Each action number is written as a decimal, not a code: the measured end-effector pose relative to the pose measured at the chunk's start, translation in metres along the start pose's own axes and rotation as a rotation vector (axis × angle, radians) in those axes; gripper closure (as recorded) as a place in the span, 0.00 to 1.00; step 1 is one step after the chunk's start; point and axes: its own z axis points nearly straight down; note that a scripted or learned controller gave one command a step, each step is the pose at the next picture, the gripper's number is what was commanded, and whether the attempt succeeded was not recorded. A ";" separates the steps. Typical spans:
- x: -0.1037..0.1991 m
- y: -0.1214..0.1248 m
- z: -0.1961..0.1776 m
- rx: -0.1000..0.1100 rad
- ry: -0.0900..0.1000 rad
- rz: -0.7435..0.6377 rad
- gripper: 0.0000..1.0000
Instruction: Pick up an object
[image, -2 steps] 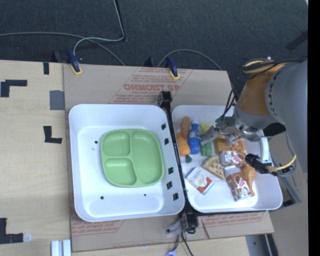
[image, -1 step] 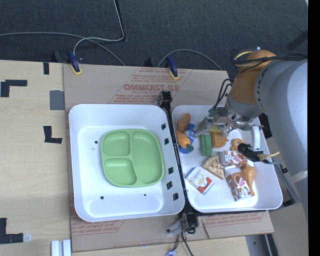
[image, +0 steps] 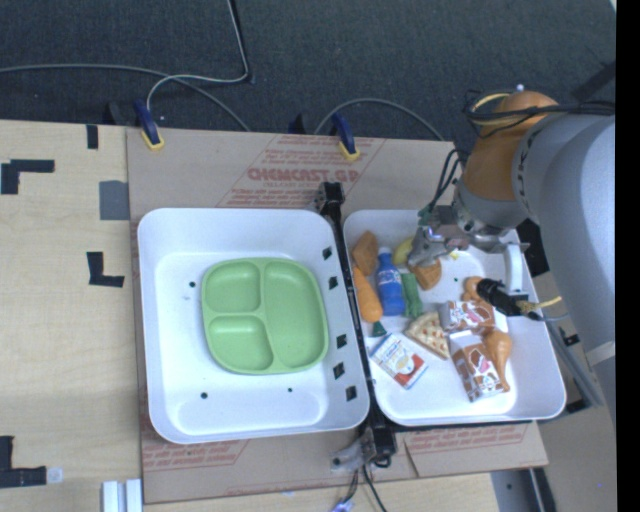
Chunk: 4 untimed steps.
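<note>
two white bins on a cardboard-covered bench, arm reaching over the right one.

nearest the camera in the right shallow white bin (image: 540, 405) lie a brown snack packet (image: 477, 370), a small white-and-red card packet (image: 399, 361) and a waffle-like wedge (image: 431, 334); beyond them stands a blue bottle (image: 390, 285) beside an orange carrot-shaped toy (image: 368, 296). the left white bin (image: 160, 300) holds a green divided plastic plate (image: 265, 315). farther back, the two-finger gripper (image: 430, 250) hangs over a brown bread-like piece (image: 430, 272); whether it grips it cannot be told.

Bench (image: 60, 300) bearing two white bins (image: 160, 300)
</note>
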 end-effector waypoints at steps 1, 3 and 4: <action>0.001 0.000 0.000 0.000 0.001 -0.001 0.00; -0.013 0.011 0.012 -0.002 0.004 -0.003 0.00; -0.013 0.011 0.002 0.004 0.005 -0.002 1.00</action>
